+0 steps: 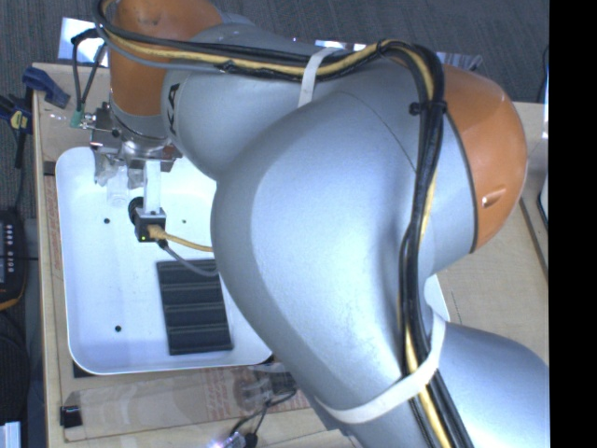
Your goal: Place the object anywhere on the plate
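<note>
Over the far end of the left bin (93, 325), the gripper (129, 171) is held low, close to the white floor. Whether it is parted or closed cannot be told, as its pale tip is blurred against the bin. Just below it a small black-and-yellow piece (148, 223) is seen, with a tan cord (187, 245) trailing off under the arm (354, 231). Whether this piece is the object or a part of the tool cannot be decided. No thing is seen gripped.

Nearer the camera in the same bin, a dark ribbed slab (194, 308) lies flat; it is judged to be the plate, and nothing is seen resting on it. Much of the desk (140, 399) is hidden by the arm's bulk.

The step in hand is judged to be the pick, not the placing. A secure hold would be needed next, then a lift and a short carry toward the slab.
</note>
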